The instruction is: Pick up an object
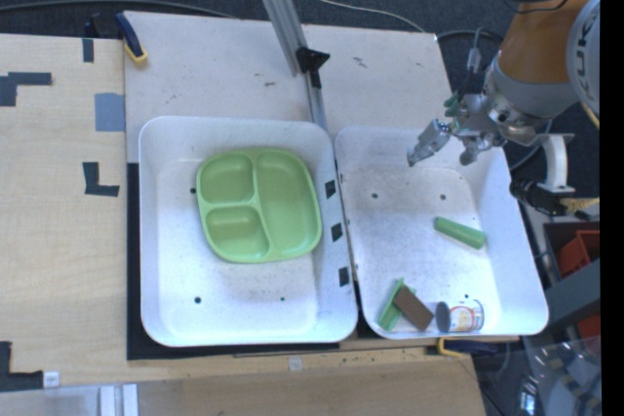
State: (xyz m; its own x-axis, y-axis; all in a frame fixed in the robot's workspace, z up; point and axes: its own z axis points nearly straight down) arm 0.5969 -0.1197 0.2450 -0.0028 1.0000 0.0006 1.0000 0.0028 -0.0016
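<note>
Two fingers spread wide — your gripper (450, 143) holds nothing, hovering over the right bin's (366, 209) far end; green stick (459, 232) lies near-flat, long axis left-right.

Two shallow white bins (161, 209) (507, 239); one green divided plastic plate (259, 205); two green blocks (459, 232) (391, 305); one brown block (412, 309); one small clear jar (460, 316).
</note>
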